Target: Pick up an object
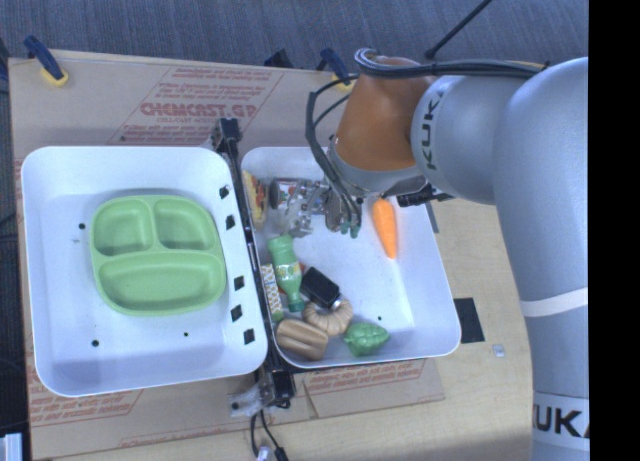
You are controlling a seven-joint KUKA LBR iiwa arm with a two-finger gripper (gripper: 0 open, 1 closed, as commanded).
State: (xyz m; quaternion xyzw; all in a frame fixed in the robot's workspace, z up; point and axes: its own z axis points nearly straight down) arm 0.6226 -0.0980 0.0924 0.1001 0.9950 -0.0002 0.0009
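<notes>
- gripper [335, 211] low in the right bin [425, 289]; whether it is spread or closed cannot be told.
- carrot [386, 228] just to its right.
- green bottle [285, 267] below-left, black block [320, 287] below.

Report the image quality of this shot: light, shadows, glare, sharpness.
Camera view: even, soft light with a cool bluish cast; the white bins look slightly washed out but without hard glare; faint shadow under the arm in the right bin; overall mildly soft, with the tool and the small items near it hard to resolve.
</notes>
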